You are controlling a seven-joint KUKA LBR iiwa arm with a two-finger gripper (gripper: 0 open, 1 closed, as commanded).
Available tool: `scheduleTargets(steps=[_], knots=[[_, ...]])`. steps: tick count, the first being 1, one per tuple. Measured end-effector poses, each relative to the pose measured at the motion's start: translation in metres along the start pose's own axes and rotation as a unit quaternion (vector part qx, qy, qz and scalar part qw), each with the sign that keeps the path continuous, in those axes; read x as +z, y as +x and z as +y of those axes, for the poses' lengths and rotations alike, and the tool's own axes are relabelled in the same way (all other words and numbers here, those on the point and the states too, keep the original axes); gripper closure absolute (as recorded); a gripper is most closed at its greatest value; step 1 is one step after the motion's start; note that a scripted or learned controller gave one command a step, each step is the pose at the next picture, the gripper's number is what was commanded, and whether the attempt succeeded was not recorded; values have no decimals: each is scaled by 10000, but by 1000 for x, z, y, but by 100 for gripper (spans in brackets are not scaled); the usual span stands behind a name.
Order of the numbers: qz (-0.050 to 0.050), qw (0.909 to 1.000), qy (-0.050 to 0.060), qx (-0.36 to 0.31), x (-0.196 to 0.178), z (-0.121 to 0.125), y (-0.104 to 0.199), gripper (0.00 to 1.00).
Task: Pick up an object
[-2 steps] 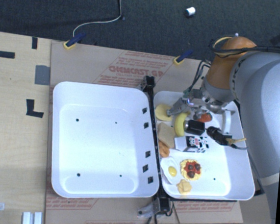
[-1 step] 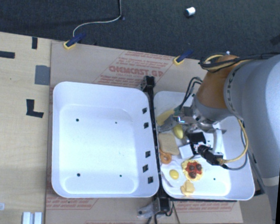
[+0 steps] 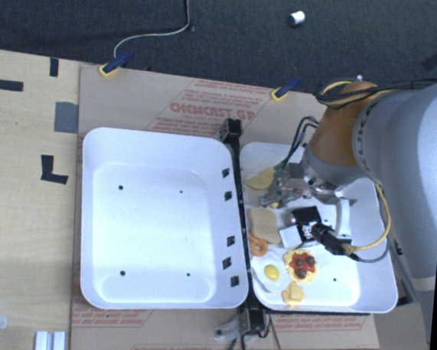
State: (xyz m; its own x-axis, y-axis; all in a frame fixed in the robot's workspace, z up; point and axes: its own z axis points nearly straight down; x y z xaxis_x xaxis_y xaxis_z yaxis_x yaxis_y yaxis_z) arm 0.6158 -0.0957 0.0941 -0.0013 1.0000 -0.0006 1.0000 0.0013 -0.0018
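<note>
Arm [image 3: 391,141] reaches from right, low over right bin [image 3: 345,298]. Left bin [image 3: 152,225] bare white.
Gripper [image 3: 282,188] down among toy food near divider; jaw state: cannot tell, wrist hides it.
Candidates: bread slice [image 3: 265,225], pizza piece [image 3: 302,265], fried egg [image 3: 270,273], yellow piece [image 3: 259,179].
Risks, judged: flat items slip; crowding means nudging neighbours; cable [image 3: 365,250] could snag.

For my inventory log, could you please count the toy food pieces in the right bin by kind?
Fried egg: 1
Pizza slice: 1
Toast slice: 1
Pretzel: 1
Pale yellow piece, partly under the gripper: 1
Small tan piece: 1
Total: 6, all in the right bin
</note>
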Motion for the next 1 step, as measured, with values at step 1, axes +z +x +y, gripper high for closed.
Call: scheduleTargets(steps=[1], knots=[[16, 10000, 7, -6, -94, -73, 37, 100]])
